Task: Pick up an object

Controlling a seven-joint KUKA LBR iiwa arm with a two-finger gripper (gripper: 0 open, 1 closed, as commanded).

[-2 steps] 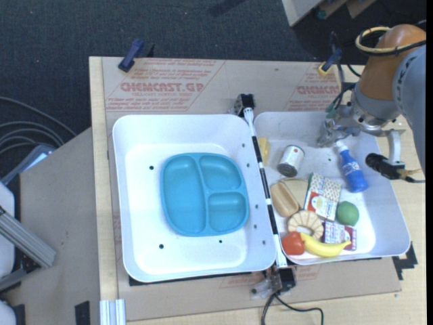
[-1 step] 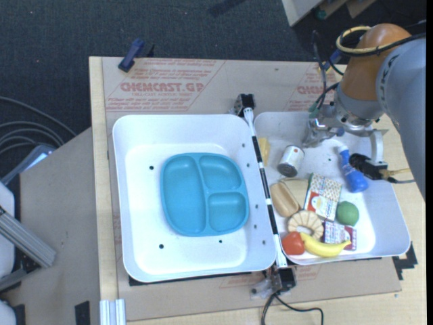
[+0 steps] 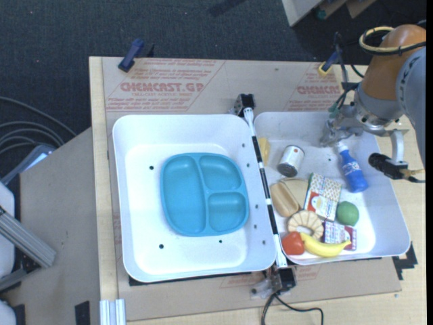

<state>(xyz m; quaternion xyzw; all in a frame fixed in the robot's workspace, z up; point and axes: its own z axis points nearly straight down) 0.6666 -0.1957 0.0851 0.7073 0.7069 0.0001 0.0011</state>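
Taking the right bin [image 3: 396, 232] as the landmark, its nearest corner holds a yellow banana [image 3: 323, 247] lying along the front wall, with a red tomato [image 3: 292, 244] touching the banana's left end. Just behind the banana sits a round scalloped cookie [image 3: 306, 222], and to the right of that a small red-and-white packet [image 3: 335, 233] lies flat. A green lime [image 3: 348, 213] rests just beyond the packet, toward the bin's right side. Left of the lime a larger snack box [image 3: 323, 195] lies tilted, and against the bin's left wall a hot-dog bun [image 3: 285, 197] lies lengthwise. Further back a small tin can [image 3: 291, 160] lies on its side near the middle of the bin, and a blue bottle [image 3: 351, 168] lies to its right, its white cap pointing toward the back wall. The gripper [image 3: 336, 131] is down over the bin's far right part, just behind the bottle's cap; whether its claw is apart or together cannot be told, and nothing is seen between its tips. Left of the landmark, the left bin [image 3: 135, 131] holds a blue divided plate [image 3: 204, 193] lying flat at its centre.
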